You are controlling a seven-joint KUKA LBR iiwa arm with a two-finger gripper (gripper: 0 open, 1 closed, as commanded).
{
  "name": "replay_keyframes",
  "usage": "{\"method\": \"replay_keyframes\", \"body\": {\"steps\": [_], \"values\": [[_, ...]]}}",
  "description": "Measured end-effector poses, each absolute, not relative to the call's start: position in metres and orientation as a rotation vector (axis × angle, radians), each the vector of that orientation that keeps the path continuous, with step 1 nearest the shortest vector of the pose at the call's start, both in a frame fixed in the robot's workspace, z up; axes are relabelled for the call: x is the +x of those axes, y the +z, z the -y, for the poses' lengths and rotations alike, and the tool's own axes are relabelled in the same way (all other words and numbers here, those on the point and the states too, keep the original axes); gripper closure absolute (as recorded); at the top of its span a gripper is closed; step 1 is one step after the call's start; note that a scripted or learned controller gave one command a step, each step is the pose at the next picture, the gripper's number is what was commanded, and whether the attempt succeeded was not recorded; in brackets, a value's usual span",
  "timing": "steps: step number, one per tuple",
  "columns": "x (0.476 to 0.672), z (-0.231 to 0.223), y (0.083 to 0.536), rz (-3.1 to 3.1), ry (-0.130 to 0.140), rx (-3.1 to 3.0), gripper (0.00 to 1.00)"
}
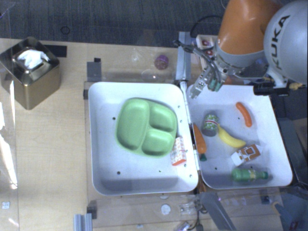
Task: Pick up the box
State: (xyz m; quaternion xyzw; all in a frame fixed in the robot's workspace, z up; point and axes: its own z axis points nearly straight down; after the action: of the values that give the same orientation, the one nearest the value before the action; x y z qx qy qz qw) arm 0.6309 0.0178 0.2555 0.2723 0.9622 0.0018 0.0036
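The gripper (205, 87) hangs over the far left corner of the right bin (279, 148). Its two fingers (196, 88) are spread apart and nothing is between them. Most of the arm (250, 23) is cut off at the top and right edges. The box (246, 153) is brown and white. It lies flat near the front of the right bin, well apart from the gripper. It sits just beside the tip of the banana (230, 138), and a green bottle (249, 175) lies on its side along the front wall, close to it. A can (210, 122) stands near the middle of that bin, touching the other end of the banana. A carrot (199, 141) lies along the left wall, and a sausage (244, 114) lies near the far right side. In the left bin (103, 177) a green plate (146, 126) sits in the middle. A small white and red thing, maybe a packet (178, 151), leans at the plate's edge by the right wall; its print is too small to read. A gold tin (30, 76) with white paper in it stands at the bench's far left corner.
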Motion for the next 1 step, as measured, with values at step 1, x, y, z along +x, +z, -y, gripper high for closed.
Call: {"method": "replay_keyframes", "body": {"steps": [1], "values": [[0.5818, -0.0471, 0.1853, -2.935, 0.006, 1.108, 1.0]]}}
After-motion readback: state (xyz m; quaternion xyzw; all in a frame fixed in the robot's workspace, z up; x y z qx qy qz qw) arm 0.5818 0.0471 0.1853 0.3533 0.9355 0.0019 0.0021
